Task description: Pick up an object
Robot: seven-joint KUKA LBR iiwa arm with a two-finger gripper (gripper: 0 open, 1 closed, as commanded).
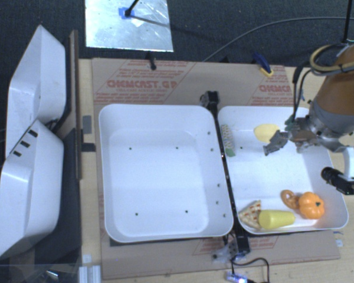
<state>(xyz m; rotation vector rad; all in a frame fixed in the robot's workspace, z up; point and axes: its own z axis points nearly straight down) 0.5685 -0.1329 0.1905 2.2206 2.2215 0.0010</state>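
Note:
The right bin (330,158) holds several toy foods. A pale yellow lemon-like piece (264,132) lies near its back wall, and a small corn cob (228,139) rests against its left wall. Along the front lie a pizza slice (251,214), a yellow pepper-like piece (277,219), a brown pretzel (288,198) and an orange pumpkin-like piece (311,205). My gripper (289,143) hangs over the back of this bin, just right of the lemon-like piece. Its fingers (275,142) are spread open with nothing between them.
The left bin (159,114) sits beside the right one, with a black divider strip (221,152) between them. Both rest on a cardboard sheet (165,81). White housings (29,158) stand at the far left. A metal plate (128,15) lies behind the bench.

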